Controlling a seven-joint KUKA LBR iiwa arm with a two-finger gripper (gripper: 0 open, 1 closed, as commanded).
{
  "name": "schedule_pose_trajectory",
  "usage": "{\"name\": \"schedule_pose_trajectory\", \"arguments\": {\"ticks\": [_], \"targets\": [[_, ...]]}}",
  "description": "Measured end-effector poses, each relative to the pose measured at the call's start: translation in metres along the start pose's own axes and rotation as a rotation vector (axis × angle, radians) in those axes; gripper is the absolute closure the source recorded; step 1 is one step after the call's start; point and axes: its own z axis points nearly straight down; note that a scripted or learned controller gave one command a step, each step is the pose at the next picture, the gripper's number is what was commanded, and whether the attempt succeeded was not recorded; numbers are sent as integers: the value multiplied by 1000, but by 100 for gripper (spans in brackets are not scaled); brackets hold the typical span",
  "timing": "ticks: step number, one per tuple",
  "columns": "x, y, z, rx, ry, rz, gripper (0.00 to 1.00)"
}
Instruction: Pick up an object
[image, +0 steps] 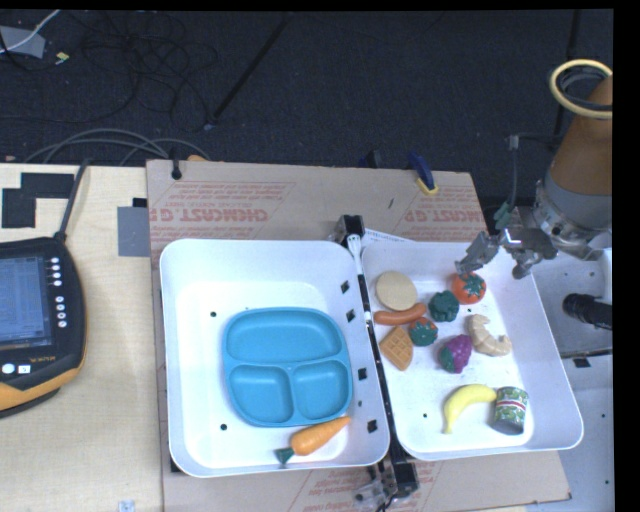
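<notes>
My gripper (500, 260) hangs over the far right corner of the right bin (560, 400), fingers spread apart and open, nothing between them. Its left finger (476, 256) is just above a red tomato (468, 288). Around the tomato lie a tan bun (396, 291), a sausage (398, 316), a waffle piece (397, 348), two dark green vegetables (444, 305) (422, 332), purple grapes (455, 351) and a beige pastry (488, 336). A banana (466, 403) and a small can (510, 409) lie near the front.
The left bin (185, 300) holds a blue divided plate (287, 363) and an orange carrot (315, 438) at its front. A tablet-like pendant (35, 310) lies on the bench at the far left. The bins' shared wall (362, 340) runs between them.
</notes>
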Motion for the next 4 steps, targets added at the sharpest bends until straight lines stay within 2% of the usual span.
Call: {"name": "schedule_pose_trajectory", "arguments": {"ticks": [1,2,3,4], "targets": [[18,-10,119,14,4,-1,0],[63,-35,156,-9,-4,3,0],[63,-32,141,-12,4,7,100],[133,29,22,-15,2,-8,100]]}}
